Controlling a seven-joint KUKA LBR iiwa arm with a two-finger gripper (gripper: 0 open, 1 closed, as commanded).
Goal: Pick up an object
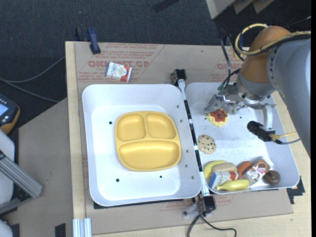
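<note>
Gripper (223, 104): you see it low over the far part of the right bin (286, 147), hanging from the grey arm that enters from the right; metal parts cluster here.
Finger state: you cannot tell; the wrist body and glare mask the tips.
Nearest item: a small pizza-slice toy (218, 117), red and yellow, lying flat on the bin floor.
Key relation: the pizza-slice toy sits just below the gripper in the view, touching or nearly touching its lower edge; whether it lies between the tips you cannot tell.
Long axis: the toy looks roughly round from here, so no clear axis to align with.
Other candidates: a cookie (206, 143) near the bin's left wall; a heap at the near edge with a banana (232, 184), a small carton (257, 172) and a brown ball (272, 177), well apart from the gripper.
Left bin: holds a yellow divided plate (147, 140).
Obscured: the heap's pieces overlap, so count them with caution.
Judgement: expect a short descent onto the pizza-slice toy.
</note>
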